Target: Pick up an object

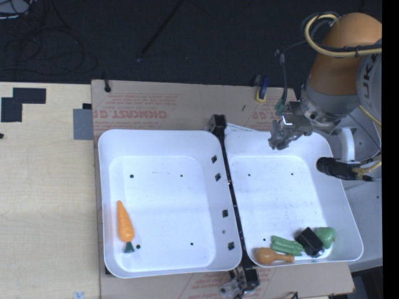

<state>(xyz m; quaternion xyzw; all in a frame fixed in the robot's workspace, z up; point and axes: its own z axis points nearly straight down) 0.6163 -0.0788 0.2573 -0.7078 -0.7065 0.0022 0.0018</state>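
Lowest in the camera view, at the 5 o'clock corner of the right shallow white plastic bin [293, 167], lies a cluster of four small items. An orange-tan pear-shaped plastic piece [272, 256] sits against the bin's near wall. Just beside it, at its 1 o'clock, lies a green ridged plastic vegetable [287, 245], long and tilted. A black rectangular block [310, 241] lies at the 3 o'clock end of that vegetable and appears to touch it. A light green rounded plastic piece [325, 234] rests at the block's 2 o'clock, close to the bin's right wall.

An orange plastic carrot with a dark green stem [125, 225] lies alone in the left shallow white plastic bin [156, 148], at that bin's 8 o'clock, its stem end pointing toward 6 o'clock. It is well apart from the cluster.

Both bins sit side by side on a brown cardboard sheet [168, 108], with a row of black clips [219, 176] along their shared edge.

The two-finger gripper [282, 136] hangs over the right bin's 12 o'clock rim, well apart from all five items. Whether it is apart or together cannot be told, as its metal parts merge at this angle. Nothing is seen within it. The grey arm with its orange band [344, 45] enters from 2 o'clock.
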